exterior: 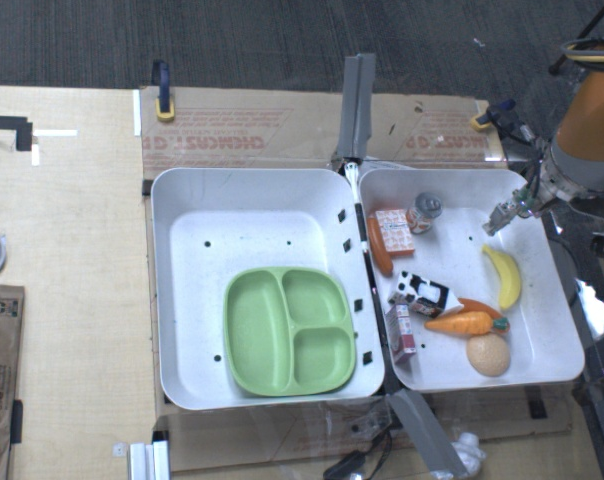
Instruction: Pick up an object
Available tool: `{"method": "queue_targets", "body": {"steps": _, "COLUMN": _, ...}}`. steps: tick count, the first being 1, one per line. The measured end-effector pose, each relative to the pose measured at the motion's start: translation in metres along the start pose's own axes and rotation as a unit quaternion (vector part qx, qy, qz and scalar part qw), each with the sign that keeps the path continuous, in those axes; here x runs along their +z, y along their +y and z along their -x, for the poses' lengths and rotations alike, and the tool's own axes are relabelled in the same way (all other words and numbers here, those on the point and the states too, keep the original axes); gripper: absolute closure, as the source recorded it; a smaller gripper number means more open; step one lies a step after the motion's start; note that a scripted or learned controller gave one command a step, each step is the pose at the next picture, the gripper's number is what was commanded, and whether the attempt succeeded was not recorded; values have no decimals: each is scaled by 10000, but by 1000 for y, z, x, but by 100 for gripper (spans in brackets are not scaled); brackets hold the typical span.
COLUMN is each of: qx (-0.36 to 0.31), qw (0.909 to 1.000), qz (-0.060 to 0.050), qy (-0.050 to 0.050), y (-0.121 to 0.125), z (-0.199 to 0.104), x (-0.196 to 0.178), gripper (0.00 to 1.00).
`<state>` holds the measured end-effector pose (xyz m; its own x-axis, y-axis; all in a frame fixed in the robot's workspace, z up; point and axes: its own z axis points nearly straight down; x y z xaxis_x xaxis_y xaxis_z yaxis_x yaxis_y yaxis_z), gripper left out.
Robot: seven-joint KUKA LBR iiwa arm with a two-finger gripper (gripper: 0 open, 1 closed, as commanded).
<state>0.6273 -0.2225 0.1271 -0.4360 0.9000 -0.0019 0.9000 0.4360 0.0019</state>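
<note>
Seen from above at a slant: a desk (72, 228) bearing two shallow white bins side by side. In the left bin (182, 268), just a green divided plate (290, 330), lying toward the near edge. In the right bin (542, 368), a cluster of small things: a yellow banana (505, 276) near the right wall; a carrot (464, 319) lying crosswise just below it; a pale egg-shaped ball (488, 355) touching the carrot's underside; a black-and-white item (423, 292) beside the carrot's tip; an orange box (392, 234) against the left wall; a small grey jar (424, 212) just behind that box.

Reaching in from the right, a grey arm with an orange band, ending in a gripper (504, 215) hanging over the back right of the right bin, above and just behind the banana. Fingers too small and blurred to judge, so cannot tell whether spread or pressed together. Nothing visibly between them; nothing picked yet.

Likely target, by nearness: the banana. Risks from here: a curved, smooth fruit rolling or slipping out of a pinch; a descent too near the bin wall striking the rim; carrot and ball so close together that a grab there could nudge both and catch neither.
</note>
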Motion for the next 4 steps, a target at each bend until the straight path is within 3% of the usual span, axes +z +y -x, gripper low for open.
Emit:
{"method": "queue_targets", "body": {"steps": 1, "qx": 0, "qw": 10000, "qz": -1, "qy": 1, "y": 0, "z": 0, "x": 0, "gripper": 0}}
{"method": "queue_targets", "body": {"steps": 2, "qx": 452, "qw": 9990, "qz": -18, "qy": 11, "y": -24, "z": -56, "x": -77, "gripper": 0}}
{"method": "queue_targets", "body": {"steps": 3, "qx": 1018, "qw": 9948, "qz": -5, "qy": 10, "y": -48, "z": -33, "x": 26, "gripper": 0}}
{"method": "queue_targets", "body": {"steps": 4, "qx": 1023, "qw": 9947, "qz": -14, "qy": 14, "y": -48, "z": -32, "x": 19, "gripper": 100}}
